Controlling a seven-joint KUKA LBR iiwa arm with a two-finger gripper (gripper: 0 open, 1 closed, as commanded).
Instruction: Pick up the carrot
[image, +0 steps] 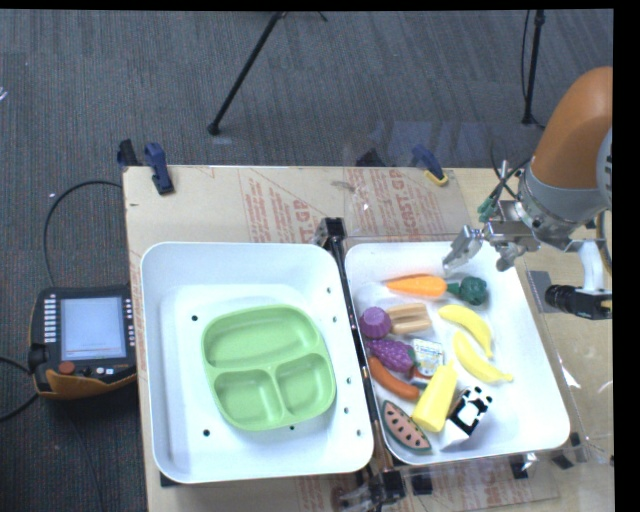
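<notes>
Carrot lies in the right bin, near its far wall, just below and slightly left of the hand. Long axis runs roughly left-right across the view, pointed tip toward the left, green top at the right end, almost under the hand. One arm only, so no choice of reach.

Hand hovers above the far rim of the right bin, fingers spread apart, one toward the carrot side and one to the right; nothing between them. Judgement: a short drop down and a little left would bring it over the carrot body; fingers would need to straddle the short axis.

Count, right bin: one carrot, two bananas, one purple onion-like piece, one grape bunch, one bread piece, one watermelon slice, one yellow block, one black-and-white item, one orange-red sausage-like piece.

Left bin: one green divided plate. Table carries both bins.
</notes>
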